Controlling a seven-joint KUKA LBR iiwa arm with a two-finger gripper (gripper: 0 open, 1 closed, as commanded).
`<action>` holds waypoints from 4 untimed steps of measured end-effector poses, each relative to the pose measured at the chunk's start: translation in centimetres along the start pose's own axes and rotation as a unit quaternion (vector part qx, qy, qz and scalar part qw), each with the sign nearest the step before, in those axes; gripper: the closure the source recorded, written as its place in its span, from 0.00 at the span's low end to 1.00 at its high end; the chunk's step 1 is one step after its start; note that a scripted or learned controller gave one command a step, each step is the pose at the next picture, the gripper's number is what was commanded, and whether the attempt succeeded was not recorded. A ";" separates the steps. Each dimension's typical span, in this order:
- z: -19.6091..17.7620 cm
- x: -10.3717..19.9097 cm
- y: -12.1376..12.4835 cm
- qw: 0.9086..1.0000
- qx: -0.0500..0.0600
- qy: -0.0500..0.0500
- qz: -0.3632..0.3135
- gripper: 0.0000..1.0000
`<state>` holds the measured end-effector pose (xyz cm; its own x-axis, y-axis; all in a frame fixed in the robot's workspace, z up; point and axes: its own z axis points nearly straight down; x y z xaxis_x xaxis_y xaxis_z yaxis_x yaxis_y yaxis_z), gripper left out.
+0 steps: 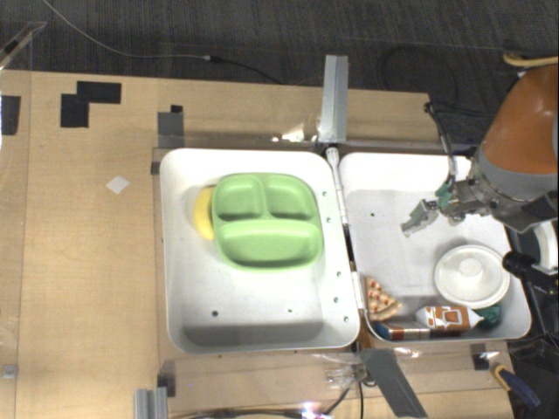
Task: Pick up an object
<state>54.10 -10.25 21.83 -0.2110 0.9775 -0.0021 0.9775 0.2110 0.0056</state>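
— Green tray [265,219], three wells, upright in the left bin [188,321], toward its far side. Why there?
— Loose stock, I'd judge. A yellow item [203,215] is tucked at its left edge, half hidden beneath it.

— Right bin [384,182]?
— White bowl [471,273], near right. Along the near wall: a bottle [450,319] lying on its side, a waffle piece [381,298] at the near left corner, a pen-like stick [402,330] beside it. All crowded at the near end; the far part is bare floor.

— Gripper [421,217]?
— Over the right bin's middle, arm in from the right, fingers spread and holding nothing. It hangs above bare floor, apart from every item.

— Which is the pick?
— Task names none. The bowl lies closest, just near and right of the fingers; my guess only.
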 end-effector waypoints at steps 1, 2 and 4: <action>-1.1 0.0 0.2 1.000 -0.002 -0.001 -0.004 1.00; -1.1 0.0 0.2 1.000 -0.002 -0.001 -0.004 0.00; -3.3 -10.6 0.3 0.954 0.001 -0.001 0.299 0.00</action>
<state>56.62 -20.51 25.20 0.3840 0.9233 -0.0003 0.9233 -0.3840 0.0041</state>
